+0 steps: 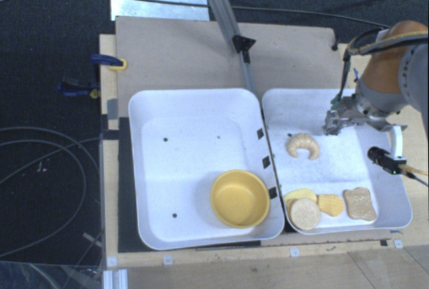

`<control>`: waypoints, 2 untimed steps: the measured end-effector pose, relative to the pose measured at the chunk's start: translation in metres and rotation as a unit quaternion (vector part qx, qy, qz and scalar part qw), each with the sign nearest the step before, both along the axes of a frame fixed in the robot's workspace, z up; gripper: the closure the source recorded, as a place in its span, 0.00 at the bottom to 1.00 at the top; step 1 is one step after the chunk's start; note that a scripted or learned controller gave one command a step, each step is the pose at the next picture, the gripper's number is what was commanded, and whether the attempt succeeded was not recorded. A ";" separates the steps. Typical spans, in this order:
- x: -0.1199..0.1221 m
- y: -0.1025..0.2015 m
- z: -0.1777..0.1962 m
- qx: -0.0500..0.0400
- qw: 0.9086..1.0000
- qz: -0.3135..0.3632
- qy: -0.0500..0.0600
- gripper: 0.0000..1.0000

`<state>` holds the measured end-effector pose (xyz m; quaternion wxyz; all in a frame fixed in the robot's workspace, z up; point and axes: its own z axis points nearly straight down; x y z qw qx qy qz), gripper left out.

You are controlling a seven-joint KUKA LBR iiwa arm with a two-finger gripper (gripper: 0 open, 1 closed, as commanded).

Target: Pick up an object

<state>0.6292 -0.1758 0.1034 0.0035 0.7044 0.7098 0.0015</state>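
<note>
A croissant (303, 145) lies in the right bin (402, 214), in its middle part toward the left wall, curved with its tips pointing down toward the near edge. Nothing touches it. The gripper (332, 125) hangs just up and to the right of the croissant, near it but apart from it, low over the bin floor. Its tip is small and dark, and whether it stands wide or narrow cannot be told; nothing is seen held in it.

Along the near edge of the same bin sits a row of food pieces: a round cracker-like disc (305, 214) partly over a pale yellow slice (301, 196), then a small yellow-orange piece (330, 204) just beside them, then a slice of bread (360, 204) a little apart to the right.

The arm (392, 66), grey with its orange band, comes in from the right above the bin's far right corner.

The left bin (154, 113) touches the right bin along their shared edge. A yellow bowl (240, 198) sits upright in its near right corner. Both bins rest on a brown bench (181, 53).
</note>
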 end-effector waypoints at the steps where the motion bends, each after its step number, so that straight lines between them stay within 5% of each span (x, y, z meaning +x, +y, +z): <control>1: 0.002 0.007 0.046 0.001 1.000 0.000 0.000 1.00; 2: 0.004 0.006 0.101 0.000 1.000 0.000 -0.001 1.00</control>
